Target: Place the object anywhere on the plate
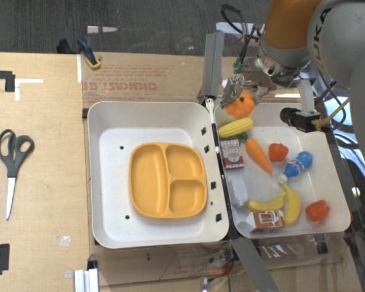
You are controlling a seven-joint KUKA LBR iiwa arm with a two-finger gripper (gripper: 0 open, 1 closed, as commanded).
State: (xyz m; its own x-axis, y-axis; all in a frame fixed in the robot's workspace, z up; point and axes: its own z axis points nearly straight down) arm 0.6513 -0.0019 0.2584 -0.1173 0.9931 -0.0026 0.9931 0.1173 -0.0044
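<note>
Camera view: metal claw [238,93] grips rounded orange fruit [241,106].

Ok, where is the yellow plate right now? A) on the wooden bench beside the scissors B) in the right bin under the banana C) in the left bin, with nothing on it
C: the yellow plate lies in the left bin, its three compartments bare.

The light was bright and even, falling from above; the white bins [97,181] glared faintly along their rims; soft shadows lay beneath the plate [168,180] and beside the scissors [12,163]; the arm [328,23] looked slightly soft; the table [36,224] stayed sharp.
</note>
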